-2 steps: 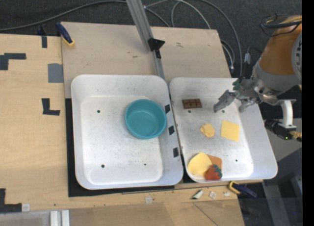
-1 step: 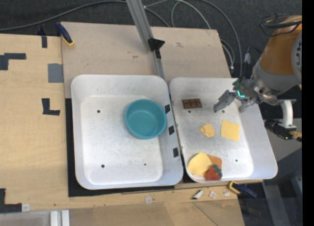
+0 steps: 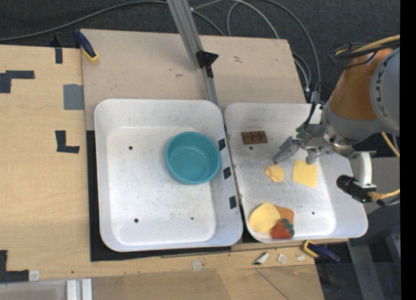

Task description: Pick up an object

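The grey two-finger gripper (image 3: 296, 151), fingers spread and holding nothing, hovers just above a small pale-yellow flat square block (image 3: 305, 174), probably light, stiff and best pinched across opposite edges.

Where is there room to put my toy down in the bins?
Left bin: bare floor left of and below the blue bowl. Right bin: crowded by the end effector, yellow pieces and brown bar; a small patch is free at its lower right.
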Robot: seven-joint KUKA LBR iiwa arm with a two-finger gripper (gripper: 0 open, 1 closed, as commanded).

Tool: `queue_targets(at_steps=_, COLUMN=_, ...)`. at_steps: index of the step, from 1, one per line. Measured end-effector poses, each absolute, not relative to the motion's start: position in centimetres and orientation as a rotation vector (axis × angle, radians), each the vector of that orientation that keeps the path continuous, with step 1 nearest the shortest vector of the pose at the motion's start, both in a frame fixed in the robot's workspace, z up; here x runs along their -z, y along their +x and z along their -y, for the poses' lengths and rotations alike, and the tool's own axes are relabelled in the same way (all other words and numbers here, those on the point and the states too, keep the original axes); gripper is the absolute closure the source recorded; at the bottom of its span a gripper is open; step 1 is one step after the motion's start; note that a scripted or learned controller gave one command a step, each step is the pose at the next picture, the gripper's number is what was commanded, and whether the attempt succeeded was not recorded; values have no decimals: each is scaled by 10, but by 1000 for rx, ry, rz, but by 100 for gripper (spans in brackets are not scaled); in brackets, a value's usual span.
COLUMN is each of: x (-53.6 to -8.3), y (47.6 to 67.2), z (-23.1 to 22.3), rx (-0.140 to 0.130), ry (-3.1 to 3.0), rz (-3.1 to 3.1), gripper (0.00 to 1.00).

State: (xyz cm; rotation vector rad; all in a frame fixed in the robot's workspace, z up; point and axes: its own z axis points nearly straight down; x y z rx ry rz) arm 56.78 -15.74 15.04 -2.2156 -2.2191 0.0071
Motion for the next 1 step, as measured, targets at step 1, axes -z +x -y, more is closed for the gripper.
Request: queue_targets(at_steps=1, x=-106, y=570, z=156, rx=-6, ry=-2216, rz=2220, gripper=0)
